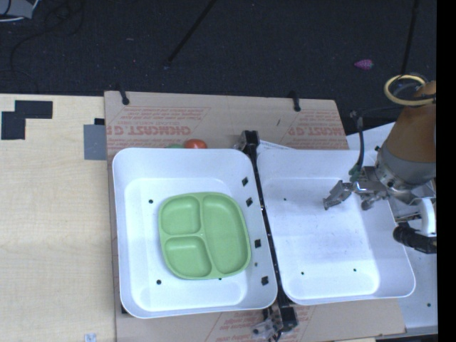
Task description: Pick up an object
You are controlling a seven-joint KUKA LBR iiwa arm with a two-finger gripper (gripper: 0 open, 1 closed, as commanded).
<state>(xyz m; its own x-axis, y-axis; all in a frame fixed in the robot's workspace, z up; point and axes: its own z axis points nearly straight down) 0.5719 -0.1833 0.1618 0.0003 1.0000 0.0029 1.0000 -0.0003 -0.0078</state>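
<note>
I am watching the tool (335, 198), fingers spread and holding nothing, hovering over the right bin (335, 262) while the green divided plate (204, 235) is lying in the left bin (135, 184).

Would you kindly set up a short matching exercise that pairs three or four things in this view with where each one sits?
Things:
1. Green plate
2. Gripper
3. Red object
4. Purple scrap

Places:
A. On the dark floor beyond the bench
B. Behind the far rim of the left bin
C. Inside the left bin
D. Over the right bin

Pairs: 1-C, 2-D, 3-B, 4-A
</note>
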